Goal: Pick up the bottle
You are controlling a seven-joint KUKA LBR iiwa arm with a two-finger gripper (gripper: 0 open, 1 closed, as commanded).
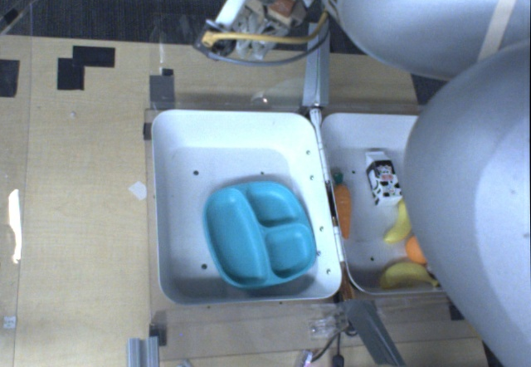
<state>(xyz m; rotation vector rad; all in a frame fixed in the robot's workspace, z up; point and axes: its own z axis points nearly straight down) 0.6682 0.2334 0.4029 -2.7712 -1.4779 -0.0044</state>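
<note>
Much of the right bin (332, 191) is hidden by the grey arm (465, 149), which covers that bin's right part and the bench's right edge. The end effector (249, 4) is seen at the far edge of the bench, above the left bin (166, 191), among cables and a yellow hose; how it is set cannot be told, and nothing is seen held in it. A small white bottle (382, 177) with a black-and-white label lies in the right bin, near its far side, its long axis running roughly from far to near; which end is the cap is hard to make out. A carrot (342, 206) lies along the wall between the bins. Yellow bananas (401, 251) and an orange piece (415, 251) are partly cut off by the arm. A blue divided tray (260, 232) rests in the left bin, towards its near side.
</note>
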